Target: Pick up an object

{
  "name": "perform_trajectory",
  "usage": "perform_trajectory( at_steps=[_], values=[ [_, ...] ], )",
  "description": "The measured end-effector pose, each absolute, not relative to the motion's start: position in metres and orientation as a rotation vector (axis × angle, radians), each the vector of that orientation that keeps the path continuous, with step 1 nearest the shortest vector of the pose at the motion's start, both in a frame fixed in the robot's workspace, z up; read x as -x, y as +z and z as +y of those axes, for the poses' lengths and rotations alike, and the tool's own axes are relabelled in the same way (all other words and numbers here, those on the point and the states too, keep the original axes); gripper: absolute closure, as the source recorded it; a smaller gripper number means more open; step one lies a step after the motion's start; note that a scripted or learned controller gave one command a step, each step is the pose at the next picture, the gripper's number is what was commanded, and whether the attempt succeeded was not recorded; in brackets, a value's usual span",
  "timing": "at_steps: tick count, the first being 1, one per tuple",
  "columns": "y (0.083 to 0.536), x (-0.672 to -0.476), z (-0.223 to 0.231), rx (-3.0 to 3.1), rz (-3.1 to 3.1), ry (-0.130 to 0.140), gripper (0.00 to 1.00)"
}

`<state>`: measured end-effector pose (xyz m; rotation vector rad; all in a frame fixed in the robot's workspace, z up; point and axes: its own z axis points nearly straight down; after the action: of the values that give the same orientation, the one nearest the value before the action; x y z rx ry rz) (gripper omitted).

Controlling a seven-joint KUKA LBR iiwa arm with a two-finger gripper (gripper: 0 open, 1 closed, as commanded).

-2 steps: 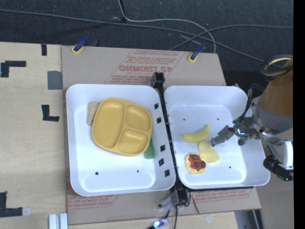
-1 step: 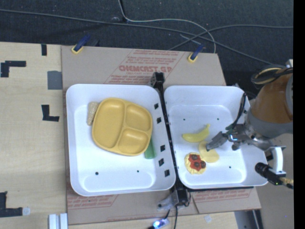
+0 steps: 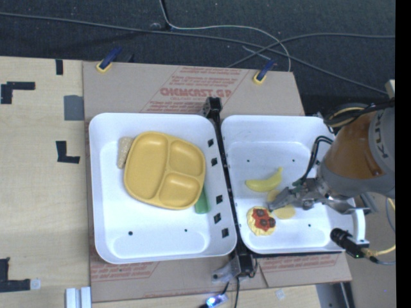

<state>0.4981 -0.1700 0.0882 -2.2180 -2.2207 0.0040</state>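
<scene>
In the right bin [image 3: 276, 130] lie a yellow banana [image 3: 264, 181], a small round pizza toy [image 3: 261, 221] with red topping, and a pale yellow piece [image 3: 285, 212] next to it. My gripper [image 3: 282, 201] reaches in from the right and sits low between the banana and the pizza toy, right over the pale yellow piece. Nothing can be seen held between its fingers. The arm's grey and orange wrist [image 3: 354, 156] stands over the bin's right side.
The left bin [image 3: 106, 191] holds a yellow divided plate [image 3: 164, 170], with a tan sponge-like piece [image 3: 123, 150] at its left edge and a green item [image 3: 202, 202] peeking out at its lower right. Cables run across the dark floor behind the bench.
</scene>
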Motion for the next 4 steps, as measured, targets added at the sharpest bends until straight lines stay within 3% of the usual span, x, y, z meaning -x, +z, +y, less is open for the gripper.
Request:
perform_trajectory(
  at_steps=[1, 4],
  values=[
    [0.101, -0.499, -0.170, 2.218, -2.222, 0.002, 1.00],
    [0.255, -0.505, -0.179, 2.222, -2.226, -0.002, 1.00]
  ],
)
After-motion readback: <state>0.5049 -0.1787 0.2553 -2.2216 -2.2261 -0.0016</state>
